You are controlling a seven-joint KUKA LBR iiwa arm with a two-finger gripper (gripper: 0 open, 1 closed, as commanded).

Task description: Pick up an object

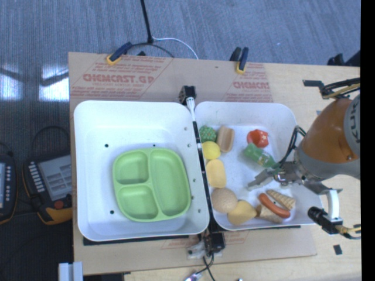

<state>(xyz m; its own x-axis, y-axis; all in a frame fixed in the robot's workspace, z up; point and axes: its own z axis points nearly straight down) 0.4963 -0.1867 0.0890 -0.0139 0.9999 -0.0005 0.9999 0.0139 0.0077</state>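
A grey KUKA arm with an orange band reaches in from the right over the right bin [287,115], its gripper [262,179] low among a scatter of toy food. The metal fingers [256,182] point left and appear slightly parted with nothing between them, though at this slant the gap is hard to judge. Just above the fingertips lies a green bottle-shaped piece [256,154], with a red tomato [258,137] beside it toward the far wall. Just below the gripper a hot dog [273,205] rests near the bin's front edge. Along the bin's left side run a broccoli floret [207,133], a bread roll [225,138], a lemon [211,151], a pale yellow piece [215,172], a round tan bun [224,199] and a yellow piece [241,213]. In the left bin [94,122] a green divided plate [151,184] sits flat, well apart from the gripper.
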